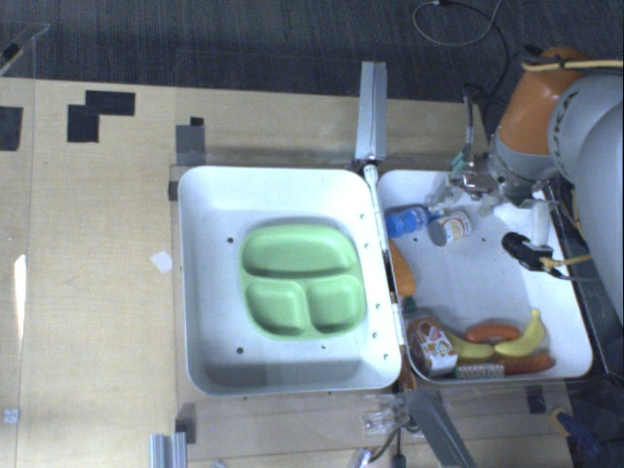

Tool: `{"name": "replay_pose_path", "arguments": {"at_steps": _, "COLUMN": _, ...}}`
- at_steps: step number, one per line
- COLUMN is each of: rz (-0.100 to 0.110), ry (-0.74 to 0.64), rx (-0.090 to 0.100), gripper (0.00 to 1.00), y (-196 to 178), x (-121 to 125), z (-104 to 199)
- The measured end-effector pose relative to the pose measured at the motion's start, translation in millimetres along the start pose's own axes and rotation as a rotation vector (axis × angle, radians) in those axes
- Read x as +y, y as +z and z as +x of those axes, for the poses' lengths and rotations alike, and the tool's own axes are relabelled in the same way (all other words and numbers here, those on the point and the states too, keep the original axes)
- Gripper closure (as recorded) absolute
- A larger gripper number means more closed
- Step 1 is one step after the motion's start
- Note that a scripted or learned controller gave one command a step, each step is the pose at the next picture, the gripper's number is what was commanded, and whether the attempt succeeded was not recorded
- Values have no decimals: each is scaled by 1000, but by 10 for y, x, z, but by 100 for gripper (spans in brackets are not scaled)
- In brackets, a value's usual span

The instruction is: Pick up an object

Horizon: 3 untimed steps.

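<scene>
Both bins are plain white, the left bin (200, 291) and the right bin (577, 344) alike. The tray (302, 279) in the left bin is one even pale green.

In the right bin at 11 o'clock, the bottle (406, 221) is bright blue, and the can (451, 228) beside it is silvery with a tan and white label. At 9 o'clock is an orange lump (402, 277). At 6 o'clock the pack (432, 346) is printed red, white and brown. The banana (524, 336) is yellow, with a red-orange piece (490, 331) and a darker red piece (527, 364) by it.

The bench (97, 310) is pale tan with black patches (102, 110) at its 10 o'clock. The floor (244, 18) is dark grey and finely ribbed. The arm (590, 139) is grey with an orange band (531, 115).
</scene>
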<state>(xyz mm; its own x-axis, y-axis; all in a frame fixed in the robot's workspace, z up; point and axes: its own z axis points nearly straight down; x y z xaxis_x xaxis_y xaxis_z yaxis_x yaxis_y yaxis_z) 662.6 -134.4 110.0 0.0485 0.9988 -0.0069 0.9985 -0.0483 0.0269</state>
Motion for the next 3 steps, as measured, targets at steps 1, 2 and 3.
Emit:
{"name": "replay_pose_path", "arguments": {"at_steps": 1, "rz": 13, "ry": -148, "rx": 5, "gripper": 0, "y": 186, "x": -385, "z": 188}}
{"name": "replay_pose_path", "arguments": {"at_steps": 2, "rz": 4, "ry": -150, "rx": 5, "gripper": 100, "y": 55, "x": -354, "z": 200}}
{"name": "replay_pose_path", "arguments": {"at_steps": 3, "rz": 20, "ry": -81, "rx": 7, "gripper": 100, "y": -1054, "x": -805, "z": 206}}
